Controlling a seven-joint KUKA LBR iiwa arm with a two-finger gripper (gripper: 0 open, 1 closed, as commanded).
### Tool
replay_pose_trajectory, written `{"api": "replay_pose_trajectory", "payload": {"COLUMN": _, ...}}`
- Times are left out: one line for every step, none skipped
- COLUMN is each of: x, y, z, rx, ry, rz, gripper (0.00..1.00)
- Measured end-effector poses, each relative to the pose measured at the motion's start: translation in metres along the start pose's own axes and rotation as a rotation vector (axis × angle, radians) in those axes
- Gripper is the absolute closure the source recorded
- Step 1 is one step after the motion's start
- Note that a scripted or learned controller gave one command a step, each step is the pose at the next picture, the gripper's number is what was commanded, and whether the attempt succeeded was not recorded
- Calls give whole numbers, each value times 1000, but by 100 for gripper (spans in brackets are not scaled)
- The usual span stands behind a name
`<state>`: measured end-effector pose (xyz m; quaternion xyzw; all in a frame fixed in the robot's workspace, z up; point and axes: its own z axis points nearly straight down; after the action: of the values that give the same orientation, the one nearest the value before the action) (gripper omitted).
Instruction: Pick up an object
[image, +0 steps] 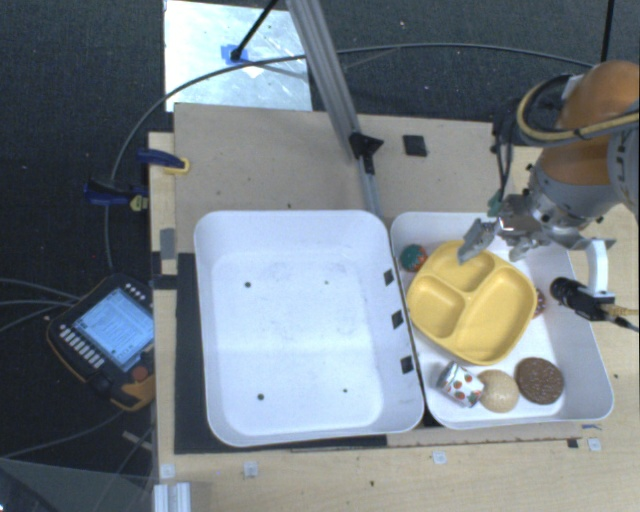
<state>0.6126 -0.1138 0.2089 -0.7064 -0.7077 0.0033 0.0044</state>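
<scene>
where the gripper (497, 241) hovers, fingers spread, lies a yellow tray (472, 303).

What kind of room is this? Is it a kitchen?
Probably not a kitchen, more likely a robot lab. A robot arm reaches over two white bins on a workbench, a handheld control pad lies beside it, and cables run across the floor.

No text, label or number is legible on anything here.

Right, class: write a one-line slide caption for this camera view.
End effector poised over a yellow divided plate in the right bin, beside a brown cookie.
</scene>
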Motion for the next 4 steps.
{"api": "replay_pose_trajectory", "payload": {"x": 0, "y": 3, "z": -8, "rx": -13, "ry": -1, "rz": -2, "gripper": 0}}
{"api": "replay_pose_trajectory", "payload": {"x": -6, "y": 5, "z": 36, "rx": -10, "ry": -2, "rz": 1, "gripper": 0}}
{"api": "replay_pose_trajectory", "payload": {"x": 0, "y": 4, "z": 78, "rx": -13, "ry": -2, "rz": 0, "gripper": 0}}
{"api": "replay_pose_trajectory", "payload": {"x": 1, "y": 8, "z": 122, "rx": -23, "ry": -4, "rz": 0, "gripper": 0}}
